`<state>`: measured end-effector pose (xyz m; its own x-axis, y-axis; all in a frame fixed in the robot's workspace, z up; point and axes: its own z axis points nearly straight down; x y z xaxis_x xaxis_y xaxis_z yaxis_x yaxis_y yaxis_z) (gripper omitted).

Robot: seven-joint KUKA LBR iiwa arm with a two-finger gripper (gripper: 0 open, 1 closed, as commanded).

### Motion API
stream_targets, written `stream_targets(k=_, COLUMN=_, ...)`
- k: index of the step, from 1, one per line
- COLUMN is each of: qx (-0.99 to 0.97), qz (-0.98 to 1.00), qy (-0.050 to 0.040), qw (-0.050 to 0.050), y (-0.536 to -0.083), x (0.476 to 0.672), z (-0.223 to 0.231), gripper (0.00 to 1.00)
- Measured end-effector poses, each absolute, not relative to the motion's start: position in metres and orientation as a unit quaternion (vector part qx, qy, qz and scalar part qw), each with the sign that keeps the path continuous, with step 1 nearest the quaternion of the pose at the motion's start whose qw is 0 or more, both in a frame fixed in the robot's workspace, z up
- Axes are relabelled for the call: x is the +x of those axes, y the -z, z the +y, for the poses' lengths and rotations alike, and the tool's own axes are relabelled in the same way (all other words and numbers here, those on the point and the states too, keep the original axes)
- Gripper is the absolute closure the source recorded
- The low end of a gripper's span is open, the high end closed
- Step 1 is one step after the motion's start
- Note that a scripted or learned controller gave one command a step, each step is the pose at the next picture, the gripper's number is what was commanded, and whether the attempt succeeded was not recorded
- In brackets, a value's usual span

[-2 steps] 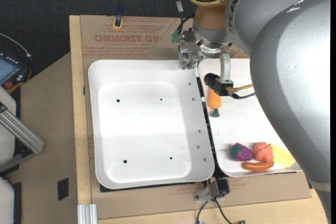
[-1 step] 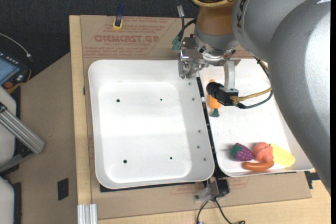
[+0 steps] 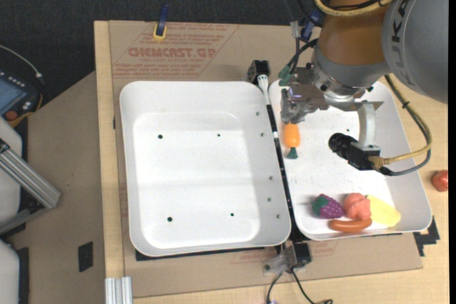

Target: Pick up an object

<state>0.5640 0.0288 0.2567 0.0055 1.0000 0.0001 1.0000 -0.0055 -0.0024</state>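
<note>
My gripper (image 3: 292,117) hangs over the left side of the right bin (image 3: 399,153), close to the wall between the two bins. A small orange toy carrot (image 3: 291,136) with a green tip sits directly below the gripper, its upper end meeting the gripper's lower end. Whether the carrot is gripped or lying on the bin floor cannot be made out. At the front of the right bin lie a purple grape bunch (image 3: 328,206), a pink-orange fruit (image 3: 358,205), a yellow piece (image 3: 385,212) and a red-orange sausage-shaped toy (image 3: 349,225).
The left bin (image 3: 135,153) lies beside the right one, sharing a raised wall. A black part with a cable (image 3: 353,152) hangs off the arm over the right bin. A small orange object (image 3: 442,180) rests on the bench outside the right bin.
</note>
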Motion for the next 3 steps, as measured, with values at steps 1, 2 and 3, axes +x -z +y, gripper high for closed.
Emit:
stream_targets(k=1, qx=-0.707, qz=-0.707, qy=0.0005, qw=0.001, y=-0.304, x=0.497, z=0.032, gripper=1.0)
stream_targets(k=2, qx=-0.705, qz=-0.709, qy=0.003, qw=-0.002, y=-0.344, x=0.523, z=0.094, gripper=1.0)
stream_targets(k=3, qx=-0.707, qz=-0.707, qy=0.0091, qw=-0.006, y=-0.5, x=0.487, z=0.077, gripper=1.0)
